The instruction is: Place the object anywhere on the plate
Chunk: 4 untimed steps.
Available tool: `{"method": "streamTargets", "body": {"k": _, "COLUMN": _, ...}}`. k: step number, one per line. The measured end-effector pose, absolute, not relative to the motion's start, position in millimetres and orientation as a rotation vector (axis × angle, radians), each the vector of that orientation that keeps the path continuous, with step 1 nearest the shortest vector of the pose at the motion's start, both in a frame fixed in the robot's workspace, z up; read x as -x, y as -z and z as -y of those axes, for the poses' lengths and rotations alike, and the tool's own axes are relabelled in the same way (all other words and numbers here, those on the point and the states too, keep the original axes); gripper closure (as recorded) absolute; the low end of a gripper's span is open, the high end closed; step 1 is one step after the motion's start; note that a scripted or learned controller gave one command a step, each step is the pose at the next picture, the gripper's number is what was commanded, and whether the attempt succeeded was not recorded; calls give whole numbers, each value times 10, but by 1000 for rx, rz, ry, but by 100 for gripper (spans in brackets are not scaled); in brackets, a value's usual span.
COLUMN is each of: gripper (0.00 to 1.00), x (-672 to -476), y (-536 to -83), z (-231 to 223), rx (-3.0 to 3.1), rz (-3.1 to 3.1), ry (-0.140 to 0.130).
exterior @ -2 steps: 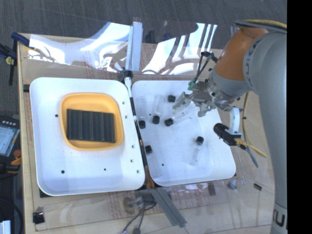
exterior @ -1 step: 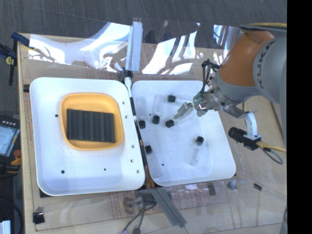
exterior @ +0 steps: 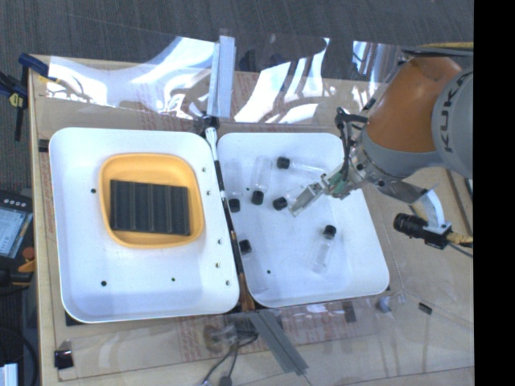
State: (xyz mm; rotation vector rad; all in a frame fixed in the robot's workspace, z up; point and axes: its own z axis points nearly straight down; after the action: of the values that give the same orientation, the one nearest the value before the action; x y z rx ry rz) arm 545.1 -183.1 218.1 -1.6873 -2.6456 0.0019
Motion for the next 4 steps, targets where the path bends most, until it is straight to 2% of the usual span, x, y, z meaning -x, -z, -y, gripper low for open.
{"method": "streamTargets", "body": {"k": 1, "gripper": 0, "x": -5746, "y": -2364, "z": 2102, "rx": 1382, "rz": 2824, "ry": -1}}
{"method": "streamTargets", "body": {"k": 2, "gripper": 0, "x": -5741, "y": -2196, "z": 2093, "rx": 821, "rz": 3031, "ry": 0}}
{"method": "streamTargets", "body": {"k": 3, "gripper": 0, "x": -5607, "y": -2363, "z": 2095, "rx": 345, "rz": 3121, "ry": 0}}
{"method": "streamTargets", "body": {"k": 4, "gripper": 0, "x": -5937, "y": -2771, "z": 2092, "rx": 55, "rz": 3143, "ry": -1}}
